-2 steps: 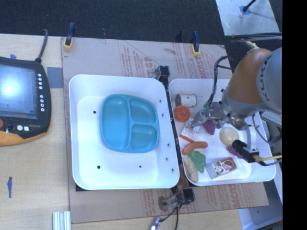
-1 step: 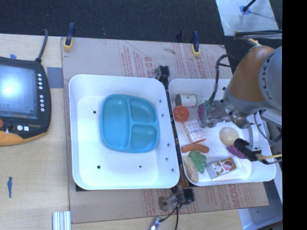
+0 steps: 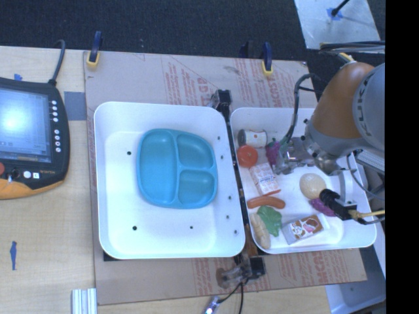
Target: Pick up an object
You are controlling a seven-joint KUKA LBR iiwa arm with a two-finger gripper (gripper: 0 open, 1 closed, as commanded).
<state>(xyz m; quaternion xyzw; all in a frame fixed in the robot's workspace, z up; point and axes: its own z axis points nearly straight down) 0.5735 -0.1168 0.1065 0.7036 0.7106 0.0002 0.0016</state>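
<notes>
The arm [image 3: 344,106] reaches in over the right bin [image 3: 363,241], and its gripper [image 3: 288,159] hangs low near the bin's middle. The wrist hides the fingers, so I cannot tell how far apart they stand or whether anything sits between them.

Several small things lie in that bin. A purple piece [image 3: 272,153] is just beside the gripper, on its left, possibly touching it. A red ball [image 3: 247,156] lies further left, near the bin wall, with a small can [image 3: 253,138] on its side above it. A white packet [image 3: 264,178] with red print lies just below the gripper; the print is too small to read. Below that come a red sausage [image 3: 266,202], a green piece [image 3: 270,220] and a flat card [image 3: 303,228] with a picture, its writing unreadable. A pale egg [image 3: 313,186] lies to the gripper's lower right.

The left bin [image 3: 111,175] holds a blue divided plate [image 3: 177,168]. A tablet [image 3: 29,133] lies at the bench's left edge.
</notes>
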